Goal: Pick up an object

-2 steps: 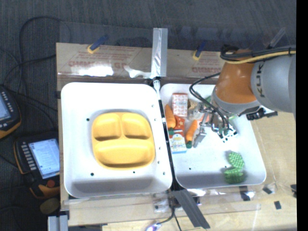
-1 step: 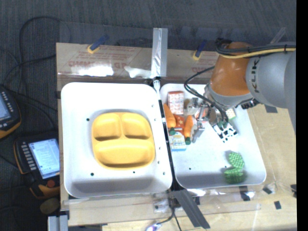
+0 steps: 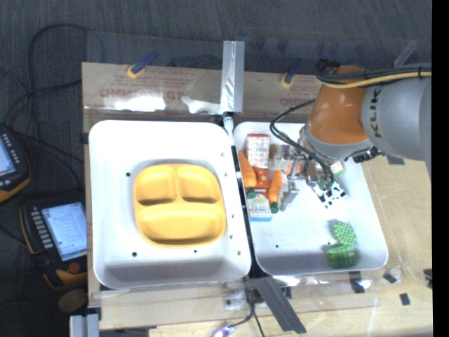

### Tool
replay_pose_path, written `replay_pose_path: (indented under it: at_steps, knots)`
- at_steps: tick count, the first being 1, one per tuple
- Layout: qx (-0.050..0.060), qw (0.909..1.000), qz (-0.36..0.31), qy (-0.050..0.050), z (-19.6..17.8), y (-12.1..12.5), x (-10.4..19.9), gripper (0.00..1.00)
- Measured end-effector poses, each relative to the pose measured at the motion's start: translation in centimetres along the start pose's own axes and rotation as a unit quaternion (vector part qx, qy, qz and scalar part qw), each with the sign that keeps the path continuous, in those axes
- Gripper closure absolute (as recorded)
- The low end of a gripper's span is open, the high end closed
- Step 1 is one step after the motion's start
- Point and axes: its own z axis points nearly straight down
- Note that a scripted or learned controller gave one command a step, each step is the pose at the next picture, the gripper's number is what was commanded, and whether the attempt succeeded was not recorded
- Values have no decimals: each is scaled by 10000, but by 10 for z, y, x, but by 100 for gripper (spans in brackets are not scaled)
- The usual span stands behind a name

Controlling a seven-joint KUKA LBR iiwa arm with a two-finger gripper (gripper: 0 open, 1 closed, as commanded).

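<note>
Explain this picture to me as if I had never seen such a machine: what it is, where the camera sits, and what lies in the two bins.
The grey machine with the orange band is a robot arm, reaching in from the right. At its end is a pincer for picking things up. One camera looks down at a slant on a bench with two white bins. The left bin holds a yellow tray with compartments. The right bin holds a small carton, orange pieces, a box and a green toy near the front. The pincer hangs low over the cluster at the bin's back left. Whether it grips anything is unclear.
</note>
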Motion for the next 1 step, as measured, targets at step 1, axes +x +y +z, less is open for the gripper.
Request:
replay_pose_path:
  at_steps: [1]
  knots:
    - [-39, 9983, 576, 12, 0, 5, 9, 0]
